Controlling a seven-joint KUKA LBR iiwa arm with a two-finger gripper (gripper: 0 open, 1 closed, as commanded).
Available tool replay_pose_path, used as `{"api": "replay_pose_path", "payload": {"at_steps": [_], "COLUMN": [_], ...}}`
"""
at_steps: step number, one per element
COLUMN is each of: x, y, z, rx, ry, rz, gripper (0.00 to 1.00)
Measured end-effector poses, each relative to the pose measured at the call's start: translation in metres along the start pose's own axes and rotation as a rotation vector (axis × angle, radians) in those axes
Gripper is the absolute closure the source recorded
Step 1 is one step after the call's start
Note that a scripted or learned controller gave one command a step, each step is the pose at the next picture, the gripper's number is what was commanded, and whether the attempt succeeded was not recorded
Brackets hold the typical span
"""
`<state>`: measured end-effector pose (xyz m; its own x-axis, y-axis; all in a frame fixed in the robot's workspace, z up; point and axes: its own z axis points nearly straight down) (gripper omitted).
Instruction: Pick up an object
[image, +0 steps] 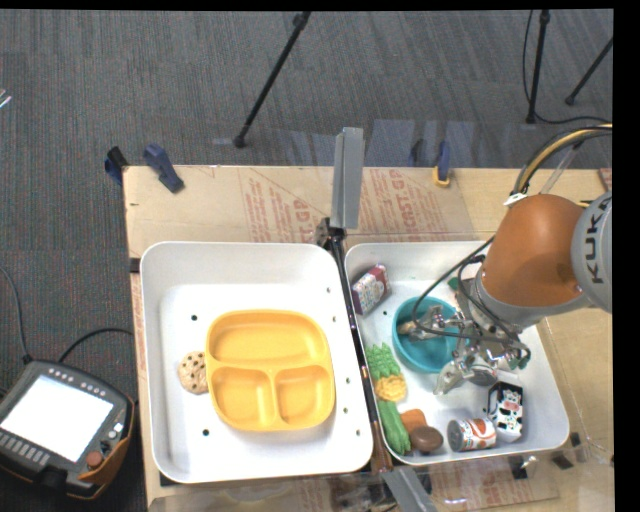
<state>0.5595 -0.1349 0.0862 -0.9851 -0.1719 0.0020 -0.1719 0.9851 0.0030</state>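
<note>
- Grey carpet and tripod legs surround a cardboard-topped bench (250, 205); red print on the cardboard runs at angles and I can't read it.
- The end effector (470, 350) hangs low in the right bin (555, 400), over the teal bowl (415, 345); whether it is open or closed I cannot tell.
- Likely targets sit loose for easy grabbing: a small can (470, 433) and a black-and-white carton (507, 408) just below it, corn (390, 385) to its left.
- A yellow tray (270, 380) and a cookie (192, 372) lie far left, in the other bin (160, 300).
- "KUK" shows on the arm (592, 250).
</note>
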Motion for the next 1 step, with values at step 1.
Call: {"api": "replay_pose_path", "payload": {"at_steps": [1], "x": [-0.0249], "y": [0.0048], "z": [-0.0003], "rx": [0.000], "ry": [-0.001], "rz": [-0.064], "gripper": [0.00]}}
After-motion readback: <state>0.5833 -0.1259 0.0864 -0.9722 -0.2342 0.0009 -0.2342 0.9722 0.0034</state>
